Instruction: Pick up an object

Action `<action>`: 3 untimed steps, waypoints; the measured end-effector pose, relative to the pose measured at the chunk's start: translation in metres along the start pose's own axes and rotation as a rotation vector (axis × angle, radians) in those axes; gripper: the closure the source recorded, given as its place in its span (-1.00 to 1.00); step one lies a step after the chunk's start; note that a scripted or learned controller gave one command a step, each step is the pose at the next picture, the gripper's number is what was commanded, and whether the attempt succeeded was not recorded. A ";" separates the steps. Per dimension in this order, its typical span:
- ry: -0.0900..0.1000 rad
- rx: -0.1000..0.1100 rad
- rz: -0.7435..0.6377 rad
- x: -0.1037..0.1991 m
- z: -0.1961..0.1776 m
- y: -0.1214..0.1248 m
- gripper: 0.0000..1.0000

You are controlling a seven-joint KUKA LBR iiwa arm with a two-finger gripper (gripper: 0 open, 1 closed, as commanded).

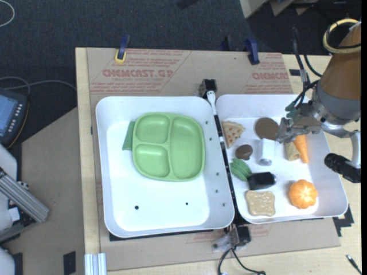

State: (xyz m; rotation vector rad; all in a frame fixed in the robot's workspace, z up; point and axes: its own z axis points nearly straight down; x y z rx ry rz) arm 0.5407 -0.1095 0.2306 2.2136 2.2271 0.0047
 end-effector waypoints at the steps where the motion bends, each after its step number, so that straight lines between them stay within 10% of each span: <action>1: 0.002 0.006 0.000 0.051 0.010 0.005 1.00; 3: -0.002 0.001 0.003 0.129 0.011 0.033 1.00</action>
